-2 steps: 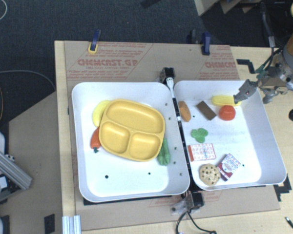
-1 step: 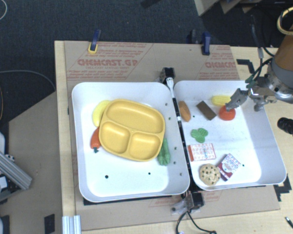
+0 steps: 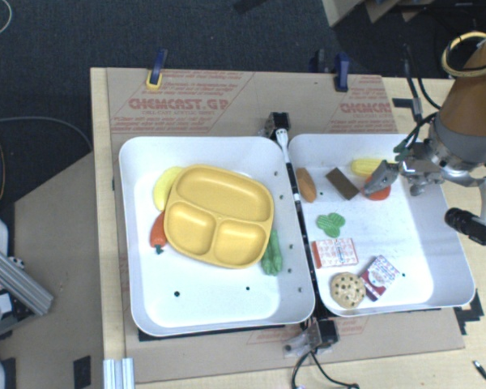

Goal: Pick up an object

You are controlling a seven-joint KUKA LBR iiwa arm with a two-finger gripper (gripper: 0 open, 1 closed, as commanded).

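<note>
The right bin [image 3: 437,286] holds several small items: a brown bread roll [image 3: 306,185], a dark brown block [image 3: 341,182], a yellow piece [image 3: 364,166], a red piece [image 3: 378,194], a green broccoli-like piece [image 3: 332,224], a red-and-white packet [image 3: 334,253], a cookie [image 3: 347,289] and a small red-white wrapper [image 3: 381,272]. My gripper [image 3: 397,182] hangs over the bin's far side, open, its fingers apart. One grey finger [image 3: 379,177] sits just above the red piece and partly hides it. Nothing is between the fingers.
The left bin [image 3: 146,298] carries a yellow divided plate [image 3: 217,215], with a yellow fruit [image 3: 165,186] behind it, a red-orange vegetable [image 3: 158,232] at its left and a green piece [image 3: 272,254] at its right. The arm's body [image 3: 470,112] overhangs the right bin's far right corner.
</note>
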